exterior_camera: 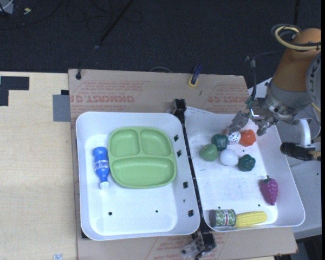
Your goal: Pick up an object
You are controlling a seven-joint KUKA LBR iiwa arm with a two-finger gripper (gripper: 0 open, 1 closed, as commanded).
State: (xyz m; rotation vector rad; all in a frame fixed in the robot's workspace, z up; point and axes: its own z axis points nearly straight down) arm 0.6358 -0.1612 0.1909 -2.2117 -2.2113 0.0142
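Orange toy (248,137) sits in the right bin (292,199), in a cluster with a white ball (228,157), spotted white piece (234,138) and green veg (208,152). Gripper (253,121) is directly above it, fingers apart, nothing between them. Left bin (92,210): green divided plate (141,157), blue bottle (101,166). Cardboard underlay (108,93) print is mirrored, unreadable.
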